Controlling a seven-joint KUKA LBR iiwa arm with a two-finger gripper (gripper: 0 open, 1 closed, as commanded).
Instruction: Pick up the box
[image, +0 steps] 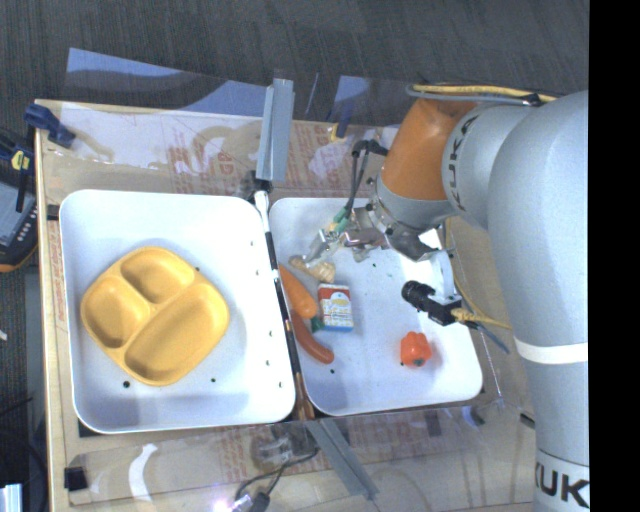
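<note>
A yellow divided plate (155, 315) lies in the left bin (80, 215). In the right bin (455, 385), a carrot (297, 291) touches the box (336, 307) at frame centre. Above it hovers the hand (340, 238), released, grasping nothing. An orange pepper (415, 348) sits lower right.

The arm (540, 260) carries "KUKA" in dark letters, partly cut off, near its base at the lower right. The box (336, 307) has printing too small to read.
</note>
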